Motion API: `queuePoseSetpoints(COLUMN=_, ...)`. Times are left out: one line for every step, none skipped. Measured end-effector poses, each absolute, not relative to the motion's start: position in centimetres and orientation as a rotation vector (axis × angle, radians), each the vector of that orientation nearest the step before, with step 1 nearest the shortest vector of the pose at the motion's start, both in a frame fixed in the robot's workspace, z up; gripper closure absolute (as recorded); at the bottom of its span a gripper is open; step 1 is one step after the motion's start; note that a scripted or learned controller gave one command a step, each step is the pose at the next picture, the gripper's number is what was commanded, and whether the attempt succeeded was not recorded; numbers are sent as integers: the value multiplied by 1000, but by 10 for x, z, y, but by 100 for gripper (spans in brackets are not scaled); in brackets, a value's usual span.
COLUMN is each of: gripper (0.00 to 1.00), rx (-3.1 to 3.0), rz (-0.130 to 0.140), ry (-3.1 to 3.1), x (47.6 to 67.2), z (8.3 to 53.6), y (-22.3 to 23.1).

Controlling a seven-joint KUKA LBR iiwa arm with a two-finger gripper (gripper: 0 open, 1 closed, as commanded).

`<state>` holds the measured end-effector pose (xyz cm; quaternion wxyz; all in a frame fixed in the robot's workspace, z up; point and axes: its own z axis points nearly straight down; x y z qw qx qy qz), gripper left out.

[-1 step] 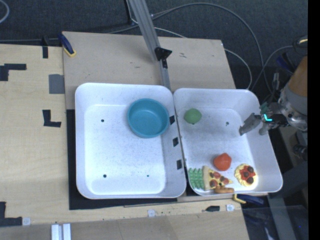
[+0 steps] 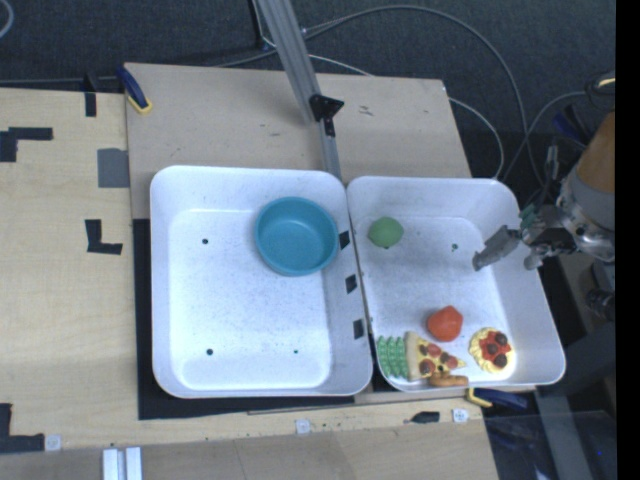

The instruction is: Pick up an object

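Pizza slice toy (image 2: 425, 358) and round pastry toy (image 2: 491, 350) are lying at the right bin's (image 2: 530, 298) near wall, red ball (image 2: 445, 322) just behind them, green ball (image 2: 385, 232) sitting apart farther back. Tool (image 2: 515, 238) is hovering over the bin's right rim, gripping nothing; finger spread: cannot tell. Best target is probably the isolated green ball; centre over it before descending. Blue bowl (image 2: 296, 235) is sitting in the left bin (image 2: 180, 268).

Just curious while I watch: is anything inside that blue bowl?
The blue bowl in the left bin shows only its own blue bottom, with nothing in it. Whatever lies under the bowl is covered.
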<state>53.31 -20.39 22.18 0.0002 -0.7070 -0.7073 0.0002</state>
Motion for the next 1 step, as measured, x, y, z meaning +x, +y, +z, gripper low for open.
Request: queuePoseSetpoints(gripper=0, rx=-2217, rz=4, ry=-2219, x=540, z=162, y=-201)
